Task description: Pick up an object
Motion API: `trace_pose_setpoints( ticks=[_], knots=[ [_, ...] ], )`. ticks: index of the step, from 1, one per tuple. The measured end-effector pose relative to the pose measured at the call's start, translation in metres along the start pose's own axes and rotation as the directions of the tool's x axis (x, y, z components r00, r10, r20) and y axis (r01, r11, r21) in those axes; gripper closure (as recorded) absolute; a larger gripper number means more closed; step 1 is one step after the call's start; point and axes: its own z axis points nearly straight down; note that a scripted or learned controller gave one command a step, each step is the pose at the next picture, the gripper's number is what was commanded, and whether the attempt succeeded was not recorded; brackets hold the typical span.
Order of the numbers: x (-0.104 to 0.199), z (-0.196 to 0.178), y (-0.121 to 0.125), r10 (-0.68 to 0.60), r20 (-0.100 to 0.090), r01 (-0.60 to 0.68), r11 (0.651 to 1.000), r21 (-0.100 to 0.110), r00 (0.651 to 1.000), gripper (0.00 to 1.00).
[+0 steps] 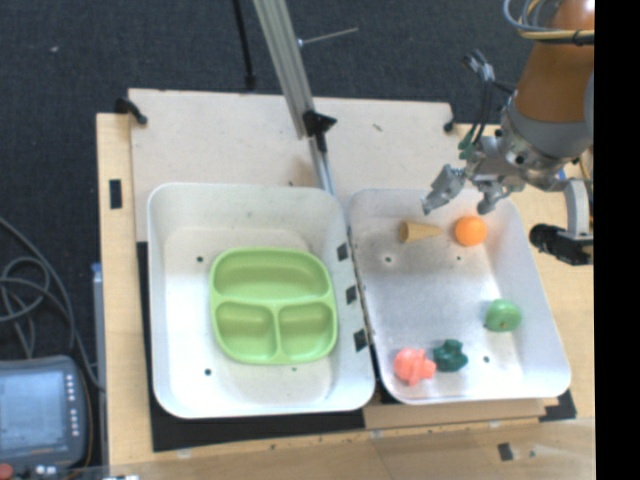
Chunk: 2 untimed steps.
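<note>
The arm enters from the upper right of the frame, and its claw hangs over the top edge of the right bin with its two fingers spread wide and nothing between them. Just below the claw, in the upper part of that bin, lie a tan cone and, to its right, an orange ball, the two a little apart. Further down near the right wall sits a green round object; at the bottom lie a pink toy and a dark green toy, touching. The left bin holds a green divided tray on the bench.
</note>
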Motion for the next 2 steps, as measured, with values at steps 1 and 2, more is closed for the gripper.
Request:
trace_pose_setpoints(
  ticks=[1,2],
  knots=[
    [0.000,0.000,0.000,0.001,0.000,-0.001,1.000,0.000,1.000,0.00],
    [-0.009,0.045,0.000,0.004,0.002,-0.004,1.000,0.004,1.000,0.00]
  ],
)
